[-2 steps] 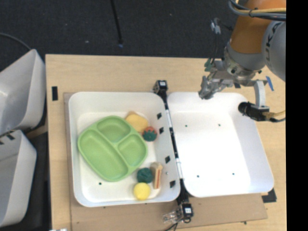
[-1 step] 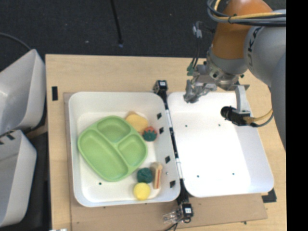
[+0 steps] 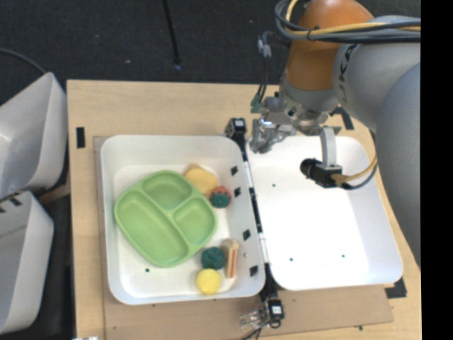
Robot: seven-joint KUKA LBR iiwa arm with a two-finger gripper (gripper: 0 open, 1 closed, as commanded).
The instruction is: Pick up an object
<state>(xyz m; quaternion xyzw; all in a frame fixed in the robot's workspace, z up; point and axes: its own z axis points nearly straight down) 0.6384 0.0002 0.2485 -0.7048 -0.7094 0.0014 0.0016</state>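
Observation:
My gripper [image 3: 264, 137] hangs below the orange-banded wrist, above the far left corner of the right bin [image 3: 368, 261], close to the divider between the bins. In the left bin [image 3: 113, 275] lies a green divided plate [image 3: 165, 218]. Around the plate are small toy foods: a yellow piece [image 3: 201, 178] at the far side, a green and red ball [image 3: 221, 197], a dark green piece [image 3: 211, 258], a hot dog [image 3: 231, 258] and a yellow ball [image 3: 209, 282]. I see nothing held in the gripper.
The grey arm reaches in from the upper right, over the right bin's far side. A black cable fitting [image 3: 320, 172] hangs over that bin. White containers [image 3: 28, 133] stand left of the bench. A small metal clip [image 3: 256, 319] lies at the front edge.

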